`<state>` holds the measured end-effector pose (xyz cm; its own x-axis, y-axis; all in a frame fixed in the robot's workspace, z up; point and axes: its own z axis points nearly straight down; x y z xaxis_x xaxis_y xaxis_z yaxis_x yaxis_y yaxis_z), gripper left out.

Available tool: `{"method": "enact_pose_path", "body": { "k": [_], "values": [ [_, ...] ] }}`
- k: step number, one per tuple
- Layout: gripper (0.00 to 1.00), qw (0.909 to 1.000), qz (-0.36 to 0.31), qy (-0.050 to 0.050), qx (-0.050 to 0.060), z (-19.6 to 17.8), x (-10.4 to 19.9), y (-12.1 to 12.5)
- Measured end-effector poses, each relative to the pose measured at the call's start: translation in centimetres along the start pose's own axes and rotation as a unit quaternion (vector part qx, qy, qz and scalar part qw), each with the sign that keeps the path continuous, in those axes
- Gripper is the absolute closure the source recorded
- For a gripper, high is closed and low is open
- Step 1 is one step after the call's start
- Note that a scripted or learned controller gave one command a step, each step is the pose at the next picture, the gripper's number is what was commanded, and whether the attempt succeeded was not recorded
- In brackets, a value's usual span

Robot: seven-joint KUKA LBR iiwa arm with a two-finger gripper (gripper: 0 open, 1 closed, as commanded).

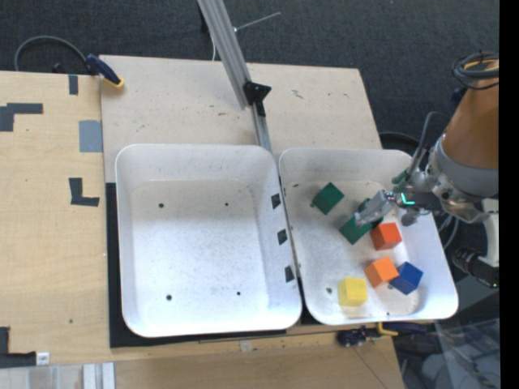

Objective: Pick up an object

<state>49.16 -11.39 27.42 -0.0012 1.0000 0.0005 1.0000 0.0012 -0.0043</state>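
The right bin holds several small blocks. A green block lies near its middle, and a second green block sits just below and to the right of it. An orange block lies beside that one. Toward the front are another orange block, a blue block and a yellow block. My gripper reaches in from the right and hangs low over the second green block's upper right edge, partly hiding it. No block is visibly lifted.
The left bin stands beside the right one, sharing a middle wall. A slanted metal rail runs from the top of the view down to the bins' divider. The arm's orange band sits at the far right.
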Motion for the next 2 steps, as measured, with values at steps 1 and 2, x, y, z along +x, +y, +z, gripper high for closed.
{"method": "enact_pose_path", "body": {
  "k": [1, 2],
  "values": [
    [0.00, 1.0000, 0.000, 0.000, -0.002, -0.2, 0.0, 0.1],
    [0.00, 1.0000, 0.001, 0.000, 0.002, 5.9, -0.8, -0.1]
  ]
}}
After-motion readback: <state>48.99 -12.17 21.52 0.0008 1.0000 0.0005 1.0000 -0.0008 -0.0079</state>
